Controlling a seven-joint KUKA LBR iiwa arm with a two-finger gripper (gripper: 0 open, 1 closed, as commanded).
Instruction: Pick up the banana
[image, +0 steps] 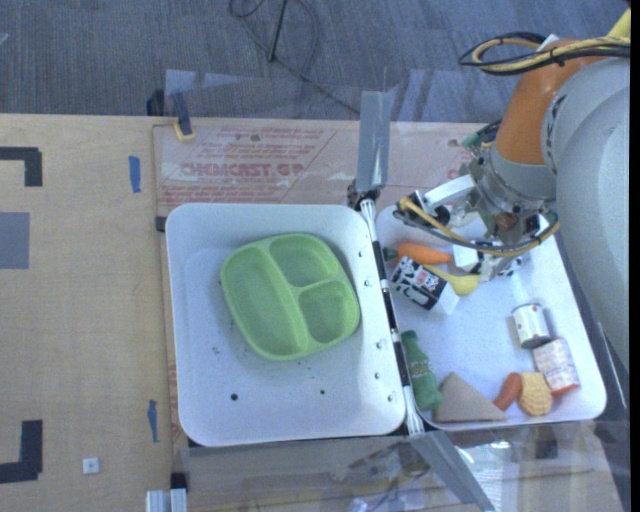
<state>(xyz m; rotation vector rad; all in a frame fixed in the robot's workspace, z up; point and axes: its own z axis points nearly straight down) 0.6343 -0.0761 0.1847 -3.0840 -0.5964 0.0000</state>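
From above, the bench carries 2 white bins. The left bin (200, 400) holds a green divided plate (290, 295) near its centre. In the right bin (585, 400), the gripper (490, 255) hangs low over the far edge, the arm's orange band (525, 115) above it; whether it is spread or pressed together cannot be told. The banana (462, 283) lies just below the gripper, near the bin's far left corner, beside a carrot (425, 253) and a black-and-white carton (417, 282). A green bottle (420, 372) lies along the left wall; a silver can (528, 324) sits toward the right edge.
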